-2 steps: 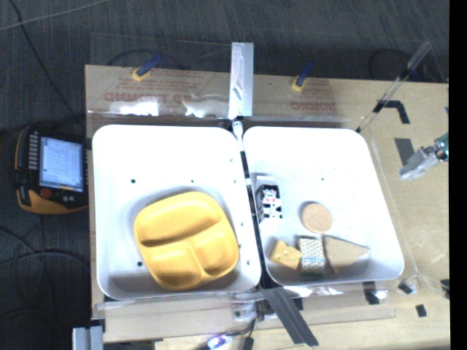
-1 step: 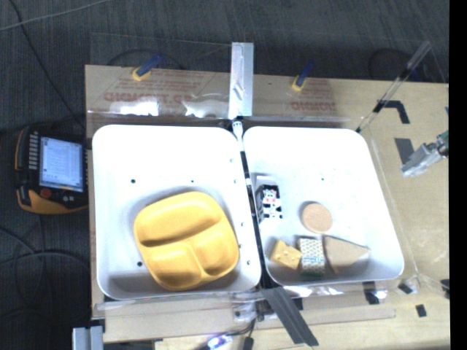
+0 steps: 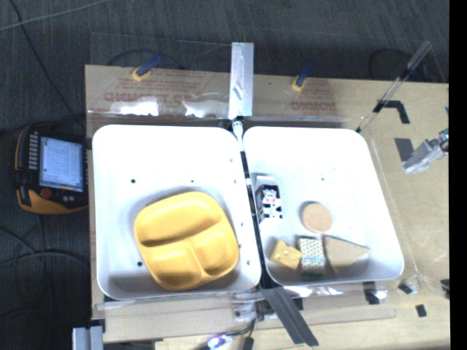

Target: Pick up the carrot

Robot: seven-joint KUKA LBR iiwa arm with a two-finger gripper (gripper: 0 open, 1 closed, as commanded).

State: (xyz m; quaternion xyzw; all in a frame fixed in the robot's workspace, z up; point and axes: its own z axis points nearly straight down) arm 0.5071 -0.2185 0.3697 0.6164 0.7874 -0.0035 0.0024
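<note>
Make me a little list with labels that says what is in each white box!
left bin: one yellow tray with three compartments, lying toward the near side
right bin: several small things gathered at the near end
near divider: small black and white card
middle: round tan disc
near edge, left to right: yellow cheese wedge, small patterned box, tan wedge
carrot: I cannot pick one out among these
left of the bench: handheld screen unit
</note>
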